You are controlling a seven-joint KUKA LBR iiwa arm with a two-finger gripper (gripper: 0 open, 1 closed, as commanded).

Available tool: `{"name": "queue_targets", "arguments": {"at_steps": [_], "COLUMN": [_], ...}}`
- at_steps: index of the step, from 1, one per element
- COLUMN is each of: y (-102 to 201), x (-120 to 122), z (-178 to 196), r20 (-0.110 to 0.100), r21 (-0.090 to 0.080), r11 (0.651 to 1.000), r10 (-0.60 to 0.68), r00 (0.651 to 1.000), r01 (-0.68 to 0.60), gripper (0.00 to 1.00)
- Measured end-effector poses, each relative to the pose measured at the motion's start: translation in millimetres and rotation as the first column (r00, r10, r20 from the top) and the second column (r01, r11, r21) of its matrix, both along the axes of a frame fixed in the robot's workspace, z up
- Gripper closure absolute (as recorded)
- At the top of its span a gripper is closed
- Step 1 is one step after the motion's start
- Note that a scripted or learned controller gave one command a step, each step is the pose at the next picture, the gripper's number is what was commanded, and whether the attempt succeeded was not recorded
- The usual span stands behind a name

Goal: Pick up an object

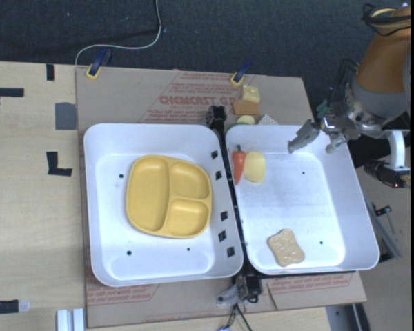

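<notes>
Hovering with fingers spread apart and nothing between them, gripper (317, 135) above the far right rim of the right bin (345, 205), with carrot (239, 165) and yellow lemon-like piece (254, 167) to its left and cracker (286, 247) well below it.

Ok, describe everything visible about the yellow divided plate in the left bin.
The yellow divided plate is a rounded-square tray that looks like matte plastic, moulded into three compartments: one large along its left side and two smaller on the right. All three hold nothing. It lies flat and upright, turned slightly askew, near the middle of the left bin, resting on the bin's white floor. Nothing else touches it; the tool is over the right bin's far edge.
</notes>
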State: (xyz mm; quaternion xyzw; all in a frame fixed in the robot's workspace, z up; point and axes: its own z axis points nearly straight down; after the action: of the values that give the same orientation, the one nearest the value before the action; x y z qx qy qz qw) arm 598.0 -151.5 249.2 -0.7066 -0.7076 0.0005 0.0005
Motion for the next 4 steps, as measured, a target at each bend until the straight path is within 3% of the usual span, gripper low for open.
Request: {"name": "queue_targets", "arguments": {"at_steps": [1, 2, 3, 4], "y": [31, 58, 56, 56], "x": [27, 36, 37, 37], "z": [-74, -169, -153, -153], "r20": [-0.004, 0.001, 0.003, 0.004], "r21": [0.001, 0.000, -0.001, -0.001], "r11": [1.000, 1.000, 1.000, 1.000], "r10": [0.002, 0.001, 0.000, 0.000], "r00": [1.000, 1.000, 1.000, 1.000], "r01": [-0.002, -0.001, 0.000, 0.000], "gripper": [0.00, 0.00, 1.00, 0.00]}}
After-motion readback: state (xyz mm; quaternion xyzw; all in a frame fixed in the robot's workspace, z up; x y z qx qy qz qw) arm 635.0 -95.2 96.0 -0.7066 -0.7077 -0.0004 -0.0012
